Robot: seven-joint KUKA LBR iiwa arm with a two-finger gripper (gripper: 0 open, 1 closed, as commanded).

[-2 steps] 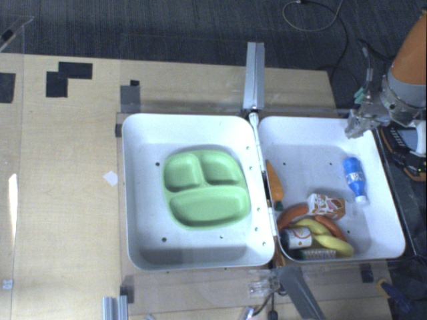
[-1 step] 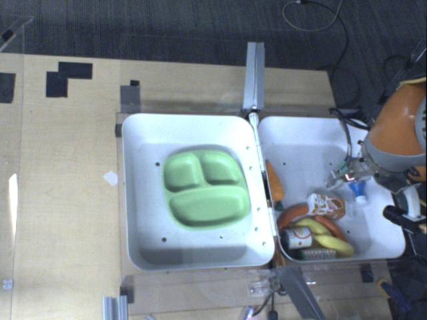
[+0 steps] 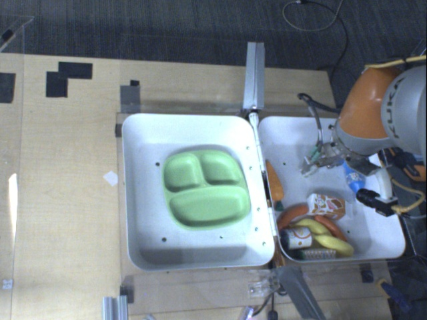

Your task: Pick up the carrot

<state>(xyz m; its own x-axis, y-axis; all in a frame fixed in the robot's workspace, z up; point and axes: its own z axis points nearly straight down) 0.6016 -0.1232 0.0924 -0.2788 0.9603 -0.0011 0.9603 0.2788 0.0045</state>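
Dark grey carpet runs behind a pale wooden bench (image 3: 60, 199) that carries two shallow white bins side by side. From where I stand, the left bin (image 3: 140, 192) holds a green divided plate (image 3: 205, 187), lying flat near its middle. The right bin (image 3: 287, 139) is the busy one: the carrot (image 3: 273, 184) lies along its left wall, just beside the divider between the bins, pointing up and down the view. Below it, in the bin's near corner, sit a red sausage-like item (image 3: 298, 213), a banana (image 3: 327, 240), a small printed packet (image 3: 325, 205) and a dark can (image 3: 297, 239), all crowded together. The arm (image 3: 387, 105) reaches in from the right, and its end effector (image 3: 321, 157) hangs over the middle of the right bin, to the right of the carrot and somewhat above it in the view, well apart from it. Its fingers appear spread somewhat, with nothing between them. A blue-and-white object (image 3: 353, 177) lies just right of the end effector.
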